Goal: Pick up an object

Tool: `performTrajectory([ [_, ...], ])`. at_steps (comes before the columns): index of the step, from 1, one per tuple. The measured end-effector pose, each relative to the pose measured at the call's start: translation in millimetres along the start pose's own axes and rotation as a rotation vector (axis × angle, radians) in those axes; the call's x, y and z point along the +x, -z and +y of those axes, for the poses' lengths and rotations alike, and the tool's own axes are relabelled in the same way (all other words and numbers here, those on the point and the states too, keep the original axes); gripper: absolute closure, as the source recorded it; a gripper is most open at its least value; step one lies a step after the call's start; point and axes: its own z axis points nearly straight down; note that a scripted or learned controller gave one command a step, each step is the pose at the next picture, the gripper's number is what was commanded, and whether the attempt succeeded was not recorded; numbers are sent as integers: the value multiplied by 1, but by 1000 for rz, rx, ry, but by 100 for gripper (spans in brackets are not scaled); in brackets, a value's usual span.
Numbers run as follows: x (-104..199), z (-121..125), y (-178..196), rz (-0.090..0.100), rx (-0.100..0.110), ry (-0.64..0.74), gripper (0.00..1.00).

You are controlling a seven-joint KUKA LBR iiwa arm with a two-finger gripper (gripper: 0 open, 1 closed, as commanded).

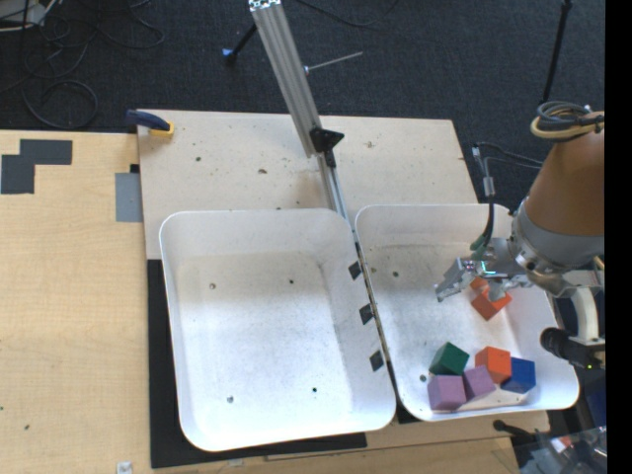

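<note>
Over right white plastic bin (415, 227), tool (481, 275) hovers, grip state can't tell, touching small orange-red block (488, 304) at its 6 o'clock; best centre over block, descend straight, avoid cube cluster (481, 373) at 6 o'clock.

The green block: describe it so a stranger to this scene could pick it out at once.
Find the right bin of the two white ones, then the cluster of blocks in its near corner. The green block sits at that cluster's far-left edge, just behind a purple block. It is the cluster's one dark green piece; its neighbours are purple, orange and blue.
</note>
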Motion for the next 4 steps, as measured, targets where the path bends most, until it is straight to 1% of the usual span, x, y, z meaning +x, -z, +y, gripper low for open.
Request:
performTrajectory([
  [1,-1,1,2,-1,-5,-4,0],
  [2,-6,-3,-43,0,0,-3,0],
  [3,-5,4,-103,0,1,-3,0],
  [4,-5,5,-115,-1,-5,-6,0],
])
